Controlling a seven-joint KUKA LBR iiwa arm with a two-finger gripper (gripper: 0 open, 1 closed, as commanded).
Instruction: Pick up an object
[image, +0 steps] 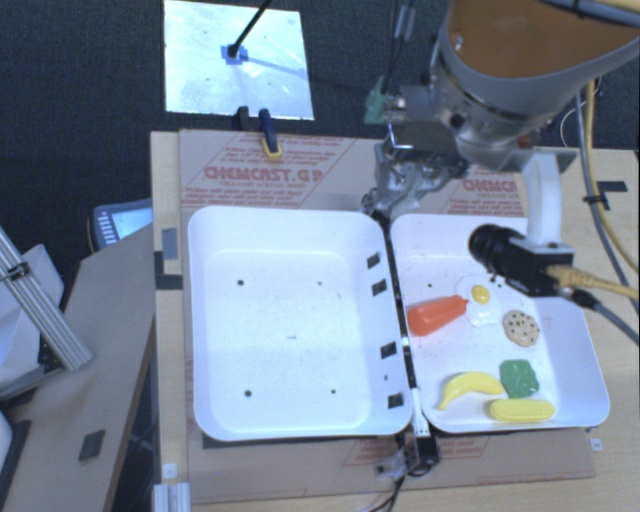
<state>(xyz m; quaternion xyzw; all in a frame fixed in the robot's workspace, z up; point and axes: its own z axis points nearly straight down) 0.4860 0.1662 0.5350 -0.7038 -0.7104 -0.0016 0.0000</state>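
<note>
The right bin (570, 330) holds several toy foods. An orange carrot (436, 314) lies near its left wall, with a fried egg (481, 297) just to its right. Further right sits a round cookie (520, 327). Along the front lie a yellow banana (470, 387), a green piece (519, 376) and a yellow block (521, 409). My gripper (392, 196) hangs over the back rim where the two bins meet, well behind the carrot and apart from every object. Nothing shows in it.
The left bin (215, 300) stands beside the right one on a cardboard sheet (260, 172). A black camera on a white bracket (512, 256) overhangs the right bin's back. A yellow clamp (270, 140) sits behind the left bin.
</note>
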